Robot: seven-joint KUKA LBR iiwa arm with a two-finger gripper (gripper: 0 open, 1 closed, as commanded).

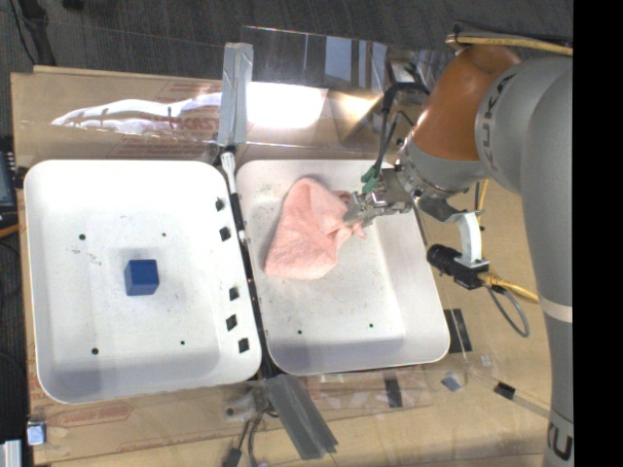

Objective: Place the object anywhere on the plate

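Gripper (362,205) looks pinched shut on a bunched corner of the pink cloth (304,233), near the right bin's (409,329) far edge, so the rest trails slack toward the middle. Blue cube (142,276) sits mid left bin (58,358). Can't spot an obvious plate.

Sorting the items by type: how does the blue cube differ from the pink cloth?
The blue cube is small, rigid and square-edged; the pink cloth is much larger, soft and crumpled. The cube sits alone in the left bin; the cloth lies in the right bin, its bunched corner at the gripper. Both rest on a white bin floor.
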